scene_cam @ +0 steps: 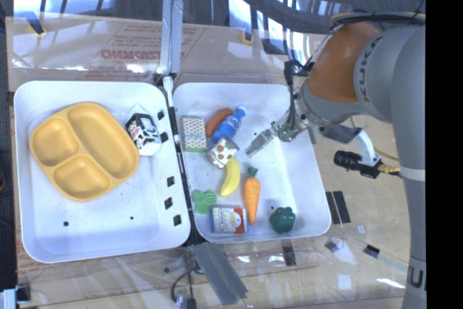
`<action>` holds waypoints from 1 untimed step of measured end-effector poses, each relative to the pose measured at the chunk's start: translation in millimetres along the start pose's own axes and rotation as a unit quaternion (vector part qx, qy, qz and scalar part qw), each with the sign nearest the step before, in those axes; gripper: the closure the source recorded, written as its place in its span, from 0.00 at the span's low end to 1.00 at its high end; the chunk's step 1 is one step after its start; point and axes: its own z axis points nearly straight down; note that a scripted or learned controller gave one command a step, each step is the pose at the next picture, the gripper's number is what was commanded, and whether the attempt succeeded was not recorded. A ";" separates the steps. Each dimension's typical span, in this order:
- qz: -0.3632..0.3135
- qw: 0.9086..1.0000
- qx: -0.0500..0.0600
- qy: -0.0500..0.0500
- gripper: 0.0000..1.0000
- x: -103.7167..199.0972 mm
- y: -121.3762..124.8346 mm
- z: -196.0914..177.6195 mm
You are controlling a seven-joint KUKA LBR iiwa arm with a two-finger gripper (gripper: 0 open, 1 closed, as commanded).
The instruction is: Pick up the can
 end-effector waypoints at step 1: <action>0.036 0.999 0.001 0.001 0.00 26.2 65.6 39.9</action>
